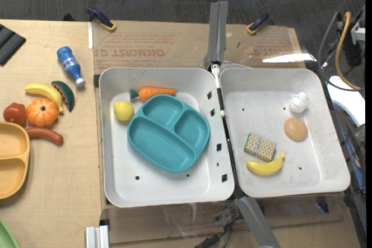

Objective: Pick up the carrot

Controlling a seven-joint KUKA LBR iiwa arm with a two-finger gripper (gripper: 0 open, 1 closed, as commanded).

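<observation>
Lying by teal plate (168, 133), L bin: carrot (154, 92).

Carrot (153, 92) open from above; teal tray (168, 132) touches it, lemon (123, 111) just beside.

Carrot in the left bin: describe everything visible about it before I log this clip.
The carrot is orange with a green stub at its left end, smooth like a plastic toy. It lies flat, roughly level across the view, tip pointing right, near the left bin's far wall. It sits right against the teal tray's far rim. A lemon lies nearby, apart.
</observation>
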